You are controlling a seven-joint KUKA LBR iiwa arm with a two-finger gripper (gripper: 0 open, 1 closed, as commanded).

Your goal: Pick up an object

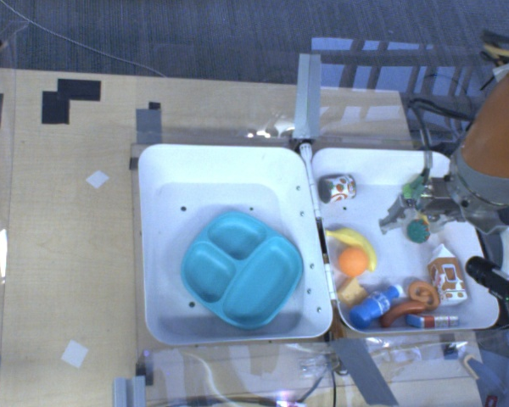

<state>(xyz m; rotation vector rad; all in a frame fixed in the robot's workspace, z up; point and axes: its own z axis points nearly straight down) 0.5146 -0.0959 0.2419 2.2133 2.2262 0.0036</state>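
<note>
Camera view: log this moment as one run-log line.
task: pick up an object | gripper: over right bin, by teal ball | held: nothing seen | left bin: blue divided plate

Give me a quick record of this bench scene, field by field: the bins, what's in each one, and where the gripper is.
left bin: holds a blue divided plate
right bin: holds a small can, a banana, an orange ball, a blue bottle, a pretzel-shaped toy, a small carton
gripper: over the right bin, near its right side
teal ball: right at the gripper; held or not, cannot tell
arm: enters from the right
</note>
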